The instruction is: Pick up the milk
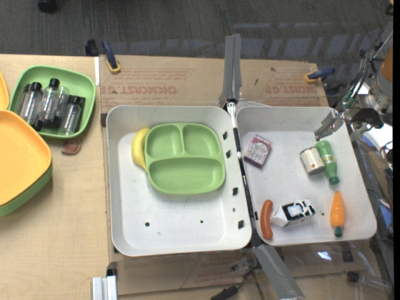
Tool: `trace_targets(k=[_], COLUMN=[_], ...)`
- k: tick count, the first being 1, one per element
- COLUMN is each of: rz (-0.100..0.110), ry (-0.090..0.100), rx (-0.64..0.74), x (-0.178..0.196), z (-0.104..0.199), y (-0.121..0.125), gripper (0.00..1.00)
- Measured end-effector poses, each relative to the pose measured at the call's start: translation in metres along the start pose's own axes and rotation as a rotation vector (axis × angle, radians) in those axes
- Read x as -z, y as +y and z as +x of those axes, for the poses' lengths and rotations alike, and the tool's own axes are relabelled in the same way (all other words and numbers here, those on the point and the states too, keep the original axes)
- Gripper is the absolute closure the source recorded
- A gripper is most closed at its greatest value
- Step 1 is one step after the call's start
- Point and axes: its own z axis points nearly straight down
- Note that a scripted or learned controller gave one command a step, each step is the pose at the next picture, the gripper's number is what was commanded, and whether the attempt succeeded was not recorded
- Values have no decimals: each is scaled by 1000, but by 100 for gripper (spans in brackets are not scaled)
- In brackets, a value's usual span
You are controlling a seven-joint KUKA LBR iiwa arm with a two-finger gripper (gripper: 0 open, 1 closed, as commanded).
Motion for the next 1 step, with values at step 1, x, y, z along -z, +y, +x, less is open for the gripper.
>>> trace_targets(k=[1], rz=[0], ry=[0], rx=[154], x=[-83], z=[112], y=[24], gripper=[0])
